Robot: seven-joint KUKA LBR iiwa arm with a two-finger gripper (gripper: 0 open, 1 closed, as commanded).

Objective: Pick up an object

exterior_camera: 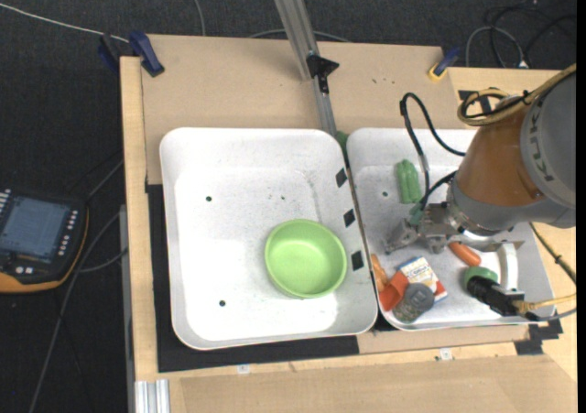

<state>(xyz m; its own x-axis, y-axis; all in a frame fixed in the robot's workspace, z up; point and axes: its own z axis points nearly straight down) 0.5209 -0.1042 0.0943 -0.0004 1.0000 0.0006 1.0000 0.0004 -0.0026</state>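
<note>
I am reaching into the right bin (377, 159), with my gripper (407, 237) poised over a bare white patch. From this slant I cannot tell whether it is spread or closed, and I am seeing nothing caught in it. The candidates are lying around it: a green block (407, 180) just beyond it, an orange piece (467, 254) close beside it toward my arm, and a small printed box (421, 271) and a grey disc (414, 301) bunched just below it in the near corner. A green bowl (305, 258) is sitting well apart in the left bin (183, 219). I am judging the box the likeliest target, being nearest and lying flat.
</note>
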